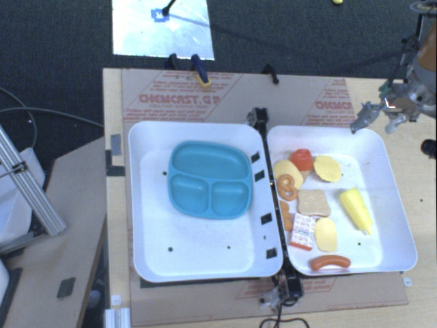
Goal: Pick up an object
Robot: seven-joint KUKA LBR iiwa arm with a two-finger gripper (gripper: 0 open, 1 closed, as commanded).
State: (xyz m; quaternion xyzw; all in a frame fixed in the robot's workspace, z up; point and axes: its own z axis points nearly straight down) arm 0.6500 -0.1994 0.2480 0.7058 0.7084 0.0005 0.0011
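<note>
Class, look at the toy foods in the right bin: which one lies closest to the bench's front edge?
The orange-red toy sausage, lying lengthwise along the right bin's front wall, below the pale yellow oval piece and the red-and-white printed packet.

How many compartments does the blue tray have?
3. The blue tray in the left bin has one wide compartment along its far side and two smaller ones side by side along its near side.

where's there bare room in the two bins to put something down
Left bin: open floor all around the blue tray, widest along the near wall. Right bin: free strip along its right wall beside the yellow cone. Crowded on its left half, tomato down to sausage.
</note>
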